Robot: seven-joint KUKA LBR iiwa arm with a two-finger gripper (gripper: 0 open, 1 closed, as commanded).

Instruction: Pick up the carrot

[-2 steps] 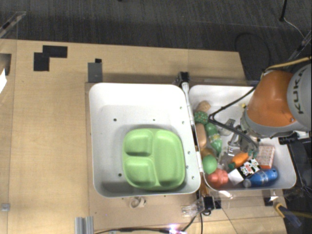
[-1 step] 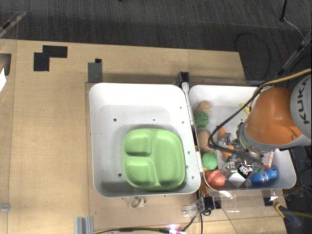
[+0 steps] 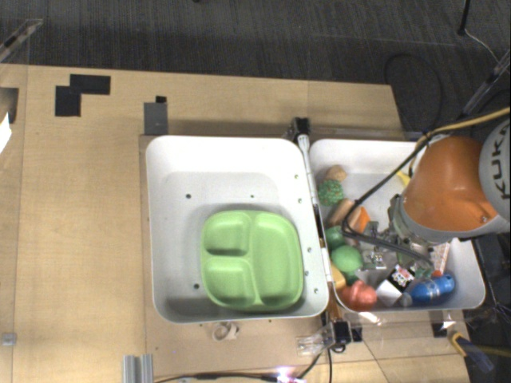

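Observation:
The carrot (image 3: 360,218) is a bright orange piece in the right bin (image 3: 375,156), near its left wall. Part of it is hidden by the arm's tooling. My gripper (image 3: 372,250) hangs low over the clutter just right of and below the carrot, under the orange wrist band (image 3: 447,186). Nothing can be made out in its grasp.
Around the carrot lie a tan-orange piece (image 3: 342,210), a leafy green item (image 3: 331,191), a green ball (image 3: 346,259), a red item (image 3: 357,295), a yellow piece (image 3: 337,278) and a blue object (image 3: 432,288). The left bin (image 3: 172,174) holds a green divided plate (image 3: 251,258).

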